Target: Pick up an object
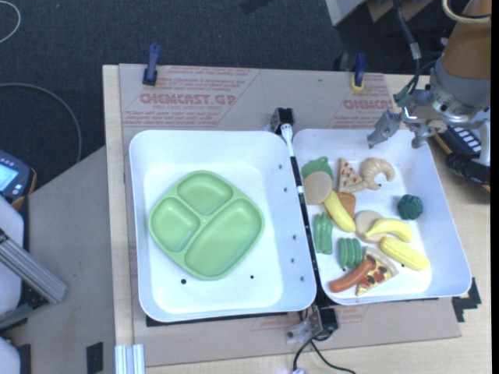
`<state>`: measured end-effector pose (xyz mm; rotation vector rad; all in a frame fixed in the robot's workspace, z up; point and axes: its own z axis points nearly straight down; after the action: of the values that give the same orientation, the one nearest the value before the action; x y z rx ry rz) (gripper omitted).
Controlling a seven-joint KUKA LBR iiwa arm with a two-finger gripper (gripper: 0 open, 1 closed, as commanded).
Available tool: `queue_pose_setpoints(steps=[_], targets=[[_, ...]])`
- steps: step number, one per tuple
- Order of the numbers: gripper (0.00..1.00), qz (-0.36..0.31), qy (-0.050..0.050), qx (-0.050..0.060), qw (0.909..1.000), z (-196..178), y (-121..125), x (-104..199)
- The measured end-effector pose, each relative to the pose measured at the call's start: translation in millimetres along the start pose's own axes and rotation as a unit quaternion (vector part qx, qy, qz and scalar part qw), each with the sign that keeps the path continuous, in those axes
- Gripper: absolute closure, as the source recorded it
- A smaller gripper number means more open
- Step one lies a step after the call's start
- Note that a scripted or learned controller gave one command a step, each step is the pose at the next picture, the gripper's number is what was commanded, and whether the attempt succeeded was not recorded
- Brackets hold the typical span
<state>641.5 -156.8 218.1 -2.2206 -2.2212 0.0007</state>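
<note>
The pincer (401, 129), seemingly spread and empty, hangs just above-right of the croissant (377, 170).

The bench (226, 92) is a brown board printed with red lettering, held at its far edge by two clamps, a blue one (151, 63) on the left and a blue-and-yellow one (359, 71) on the right. Two white bins lie directly on it, side by side and touching along their inner edges: the left bin (156, 287) and the right bin (448, 263). A black clip (282, 118) sits at the far end of their seam, another (321, 318) at the near end
</note>
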Motion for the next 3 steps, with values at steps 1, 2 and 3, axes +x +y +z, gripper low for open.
queue_pose_setpoints(steps=[1,2,3], targets=[[0.0,-0.001,0.002,0.003,1.0,140,-30,52],[1.0,0.0,-0.001,-0.002,1.0,122,-27,49],[1.0,-0.005,0.003,-0.003,1.0,28,-82,154]])
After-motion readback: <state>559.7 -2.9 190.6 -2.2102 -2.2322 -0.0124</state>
